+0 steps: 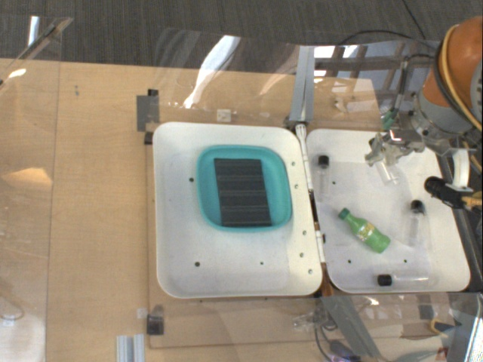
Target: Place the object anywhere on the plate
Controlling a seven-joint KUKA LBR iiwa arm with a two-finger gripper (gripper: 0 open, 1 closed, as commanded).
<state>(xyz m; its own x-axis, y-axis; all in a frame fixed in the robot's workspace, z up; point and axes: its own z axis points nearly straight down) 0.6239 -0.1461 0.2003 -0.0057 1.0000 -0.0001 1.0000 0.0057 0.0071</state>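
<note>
A small green bottle [364,231] with a yellow label lies on its side in the right bin [343,179], its cap pointing to the upper left. In the left bin [226,266] sits a teal plate [281,191], and a dark ridged rectangle [242,192] covers the plate's middle. My gripper [385,159] hangs over the back of the right bin, above and to the right of the bottle and well apart from it. I see nothing held in it.
Black knobs [384,280] mark the right bin's corners and edges. A grey divider post [303,89] rises behind the gap between the bins. A metal frame and cables stand at the back right near the arm [456,74].
</note>
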